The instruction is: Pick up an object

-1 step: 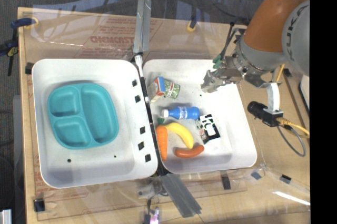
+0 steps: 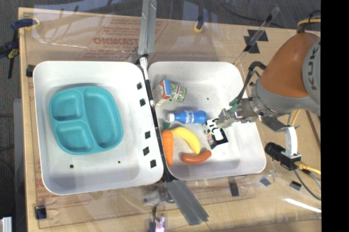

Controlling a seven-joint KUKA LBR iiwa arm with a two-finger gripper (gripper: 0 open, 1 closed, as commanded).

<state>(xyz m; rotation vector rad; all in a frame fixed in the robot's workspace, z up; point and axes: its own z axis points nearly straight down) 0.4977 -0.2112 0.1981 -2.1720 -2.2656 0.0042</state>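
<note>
In the right bin (image 2: 240, 156) lie a small green and white carton (image 2: 171, 90), a blue bottle with a white cap (image 2: 188, 116), a yellow banana (image 2: 187, 137), an orange carrot (image 2: 168, 147) and a red-orange sausage (image 2: 196, 157). My gripper (image 2: 215, 133) reaches in from the right and hangs low over the bin floor. It is just right of the banana, below the bottle's right end and above the sausage's right tip. Nothing shows as held.
The left bin (image 2: 43, 171) holds a teal divided plate (image 2: 85, 118). A ridge with black clips (image 2: 147, 133) separates the two bins. Bare floor shows in the right bin's upper right part.
</note>
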